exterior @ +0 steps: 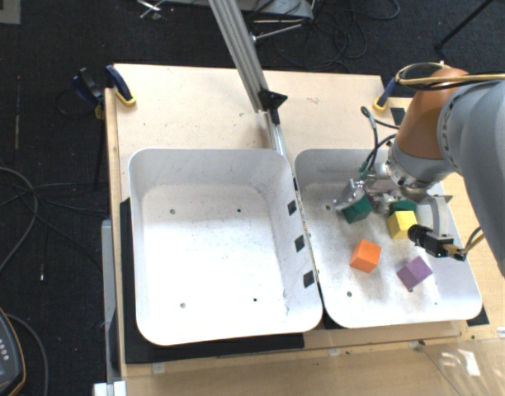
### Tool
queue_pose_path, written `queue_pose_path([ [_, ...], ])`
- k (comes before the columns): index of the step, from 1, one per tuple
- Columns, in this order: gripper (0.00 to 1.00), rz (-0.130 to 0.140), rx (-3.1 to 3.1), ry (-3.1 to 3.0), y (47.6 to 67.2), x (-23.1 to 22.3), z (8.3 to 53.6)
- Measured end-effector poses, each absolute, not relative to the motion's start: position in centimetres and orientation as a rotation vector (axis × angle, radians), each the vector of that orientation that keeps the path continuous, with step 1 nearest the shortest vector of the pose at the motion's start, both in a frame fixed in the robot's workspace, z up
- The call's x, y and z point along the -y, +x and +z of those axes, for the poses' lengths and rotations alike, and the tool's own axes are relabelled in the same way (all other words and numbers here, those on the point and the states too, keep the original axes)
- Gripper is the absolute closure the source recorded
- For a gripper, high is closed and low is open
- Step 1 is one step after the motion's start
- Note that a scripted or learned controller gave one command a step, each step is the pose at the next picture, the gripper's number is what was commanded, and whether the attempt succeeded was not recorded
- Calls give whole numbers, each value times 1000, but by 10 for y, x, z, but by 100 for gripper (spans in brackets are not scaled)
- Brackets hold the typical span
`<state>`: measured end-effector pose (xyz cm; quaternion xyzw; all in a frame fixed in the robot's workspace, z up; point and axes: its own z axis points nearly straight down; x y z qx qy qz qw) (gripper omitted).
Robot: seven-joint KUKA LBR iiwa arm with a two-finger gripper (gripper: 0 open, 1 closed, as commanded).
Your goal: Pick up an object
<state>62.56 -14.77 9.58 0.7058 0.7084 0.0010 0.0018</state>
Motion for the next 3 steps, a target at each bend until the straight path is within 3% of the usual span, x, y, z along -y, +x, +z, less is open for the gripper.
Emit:
queue_pose_path([
  [1,100,0,-2223,2215,624,148,106],
  [2,100,12,-2227,2208,632,69,201],
  [3,100,5,-2233,2211,645,-18,195],
])
